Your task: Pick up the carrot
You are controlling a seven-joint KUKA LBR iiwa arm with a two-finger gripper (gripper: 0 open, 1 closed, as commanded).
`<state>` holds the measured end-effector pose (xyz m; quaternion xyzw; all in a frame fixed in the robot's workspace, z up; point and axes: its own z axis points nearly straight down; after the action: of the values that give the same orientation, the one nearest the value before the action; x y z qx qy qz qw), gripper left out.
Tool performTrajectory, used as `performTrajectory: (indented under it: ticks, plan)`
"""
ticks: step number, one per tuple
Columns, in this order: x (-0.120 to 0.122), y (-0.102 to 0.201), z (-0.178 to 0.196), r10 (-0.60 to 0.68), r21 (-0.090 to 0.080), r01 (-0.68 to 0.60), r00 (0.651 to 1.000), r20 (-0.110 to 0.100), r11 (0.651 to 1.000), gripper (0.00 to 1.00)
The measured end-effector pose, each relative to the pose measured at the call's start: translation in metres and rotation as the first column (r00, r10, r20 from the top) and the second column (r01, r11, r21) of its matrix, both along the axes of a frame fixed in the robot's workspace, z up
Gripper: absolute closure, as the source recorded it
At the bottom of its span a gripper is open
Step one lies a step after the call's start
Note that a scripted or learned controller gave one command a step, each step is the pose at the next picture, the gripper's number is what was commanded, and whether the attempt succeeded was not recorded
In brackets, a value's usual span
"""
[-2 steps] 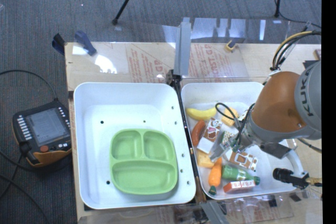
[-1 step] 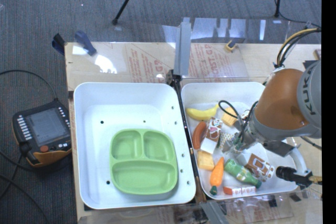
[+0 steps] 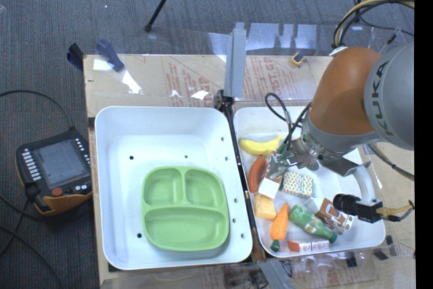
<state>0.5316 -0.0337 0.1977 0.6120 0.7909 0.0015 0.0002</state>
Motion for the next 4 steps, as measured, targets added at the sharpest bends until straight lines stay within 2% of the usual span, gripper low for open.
performTrajectory:
  ticks: [1, 2, 3, 4]
  plan:
    - [-0.001, -0.002, -0.003, -0.004, -0.001, 0.004, 1.000, -0.006, 1.000, 0.00]
    - [-0.055, -0.064, -0.082, 0.062, -0.001, -0.062, 0.998, -0.016, 0.998, 0.00]
    - [-0.057, -0.059, -0.113, 0.108, 0.001, -0.108, 0.994, -0.008, 0.994, 0.00]
    - [-0.042, -0.021, -0.008, 0.205, -0.002, -0.205, 0.979, 0.003, 0.979, 0.00]
